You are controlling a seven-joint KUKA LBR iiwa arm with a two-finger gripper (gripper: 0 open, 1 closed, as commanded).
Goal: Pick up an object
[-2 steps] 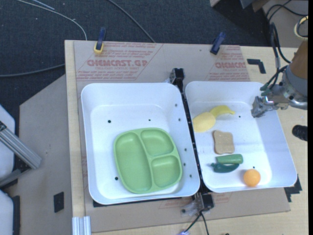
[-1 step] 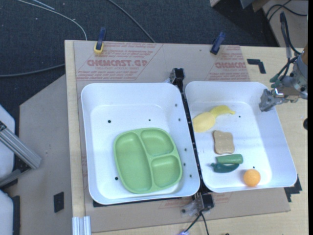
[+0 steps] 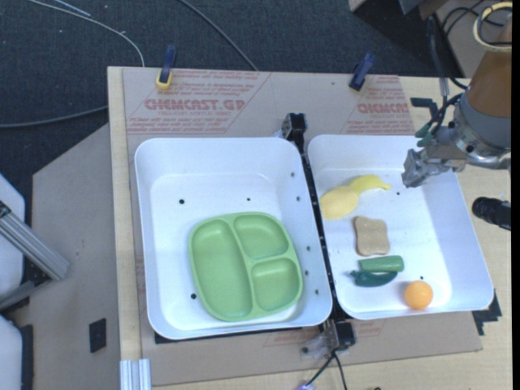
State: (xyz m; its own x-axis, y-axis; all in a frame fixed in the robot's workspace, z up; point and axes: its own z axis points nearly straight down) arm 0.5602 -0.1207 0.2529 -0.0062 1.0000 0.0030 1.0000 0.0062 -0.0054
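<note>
Two white bins (image 3: 162,218) side by side on the desk.
Right bin: yellow squash (image 3: 345,197), bread slice (image 3: 371,236), green pepper (image 3: 378,269), orange (image 3: 418,295); hand (image 3: 414,171) hovers nearby, its grip state unclear.

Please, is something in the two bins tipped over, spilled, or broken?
Nothing stands out. The green divided plate lies flat in the left bin. The yellow piece, cracker, green pepper and orange ball lie apart in the right bin.

Tray (image 3: 244,265) in left bin (image 3: 154,169) — food (image 3: 370,236) right.
</note>
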